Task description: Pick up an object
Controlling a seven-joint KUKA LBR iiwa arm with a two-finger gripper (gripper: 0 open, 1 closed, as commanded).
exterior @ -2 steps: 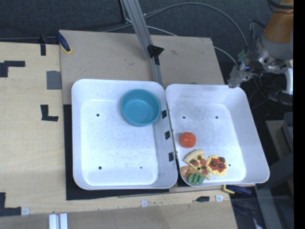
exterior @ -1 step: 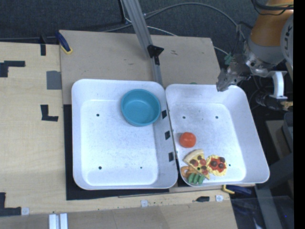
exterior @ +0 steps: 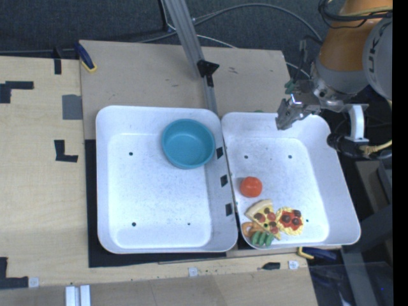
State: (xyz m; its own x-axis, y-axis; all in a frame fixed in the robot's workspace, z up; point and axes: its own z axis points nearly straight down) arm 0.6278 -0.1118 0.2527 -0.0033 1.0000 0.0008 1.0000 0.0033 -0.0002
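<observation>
One blue bowl [exterior: 187,143] sits in the left bin [exterior: 121,234], one orange ball [exterior: 251,186] and one pizza toy [exterior: 274,222] in the right bin [exterior: 325,171], gripper [exterior: 288,116] grasp unclear

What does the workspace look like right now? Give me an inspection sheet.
Surface: tan bench bearing left bin and right bin, side by side.
Job's things: blue bowl in left bin, far side; orange ball, pizza slice toy and yellow toy in right bin, near side.
Clutter: black tape marks on bench.
Grippers: claw over right bin's far edge, holding nothing visible.
Cables: black cables behind bench.
Surroundings: slanted metal pole; dark floor.
</observation>
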